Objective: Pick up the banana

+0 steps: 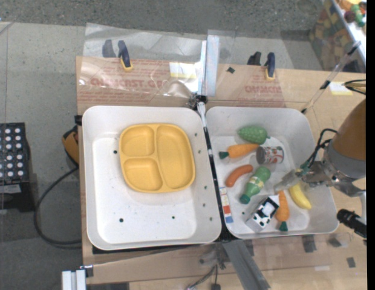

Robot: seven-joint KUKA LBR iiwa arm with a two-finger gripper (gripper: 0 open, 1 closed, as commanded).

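**Robot gripper beside a banana in the right bin**

Two white bins sit side by side. The left bin (103,222) holds a yellow divided plate (157,157). The right bin (296,122) holds toy food: the banana (300,196) lies near its right wall, just beside an orange carrot (283,208). The gripper (298,175) reaches in from the right, just above the banana; whether its jaws are open or closed cannot be told. A green bottle (254,183) lies nearby.
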